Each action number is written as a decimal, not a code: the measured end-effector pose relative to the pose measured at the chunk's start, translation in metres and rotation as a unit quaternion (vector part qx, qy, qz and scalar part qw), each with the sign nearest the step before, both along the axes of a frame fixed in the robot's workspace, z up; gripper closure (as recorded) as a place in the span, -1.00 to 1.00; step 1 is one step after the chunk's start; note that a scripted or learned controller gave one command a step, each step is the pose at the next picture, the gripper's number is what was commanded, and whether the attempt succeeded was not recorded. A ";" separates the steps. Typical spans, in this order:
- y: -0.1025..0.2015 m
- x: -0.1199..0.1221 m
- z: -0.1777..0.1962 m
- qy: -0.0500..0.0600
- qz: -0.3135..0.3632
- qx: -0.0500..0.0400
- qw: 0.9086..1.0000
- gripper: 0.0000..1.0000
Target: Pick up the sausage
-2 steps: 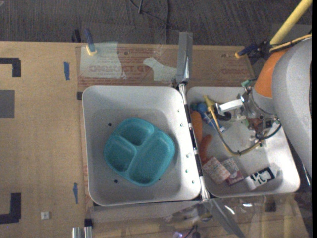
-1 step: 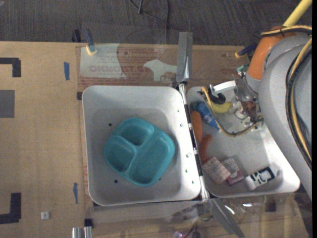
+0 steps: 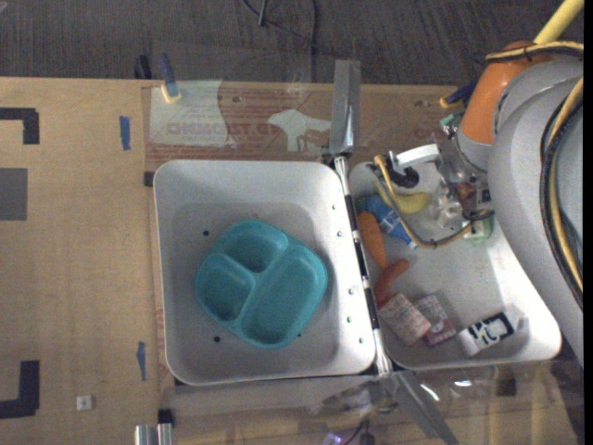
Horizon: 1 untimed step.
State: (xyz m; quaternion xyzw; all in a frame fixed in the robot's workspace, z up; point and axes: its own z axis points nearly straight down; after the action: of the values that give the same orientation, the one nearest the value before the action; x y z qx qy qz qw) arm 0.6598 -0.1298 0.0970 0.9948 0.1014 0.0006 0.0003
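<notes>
The sausage (image 3: 390, 279), a short reddish-brown link, lies slanted in the right bin (image 3: 519, 290) close to its left wall. It sits just below an orange carrot (image 3: 371, 237). My gripper (image 3: 451, 198) hangs over the upper middle of that bin, up and to the right of the sausage and apart from it. Cables and the wrist hide its tip. Nothing is seen held in it.
A yellow banana-like piece (image 3: 413, 201) and a blue item (image 3: 396, 222) lie beside the gripper. Two small packets (image 3: 417, 319) and a white-and-black object (image 3: 487, 332) rest near the bin's front. The left bin (image 3: 185, 202) holds a teal divided plate (image 3: 261, 283).
</notes>
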 end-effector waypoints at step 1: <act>0.001 0.001 0.009 0.000 0.002 0.000 1.000 1.00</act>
State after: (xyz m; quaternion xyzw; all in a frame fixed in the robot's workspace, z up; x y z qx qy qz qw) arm 0.6607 -0.1289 0.1056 0.9947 0.1031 0.0008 0.0003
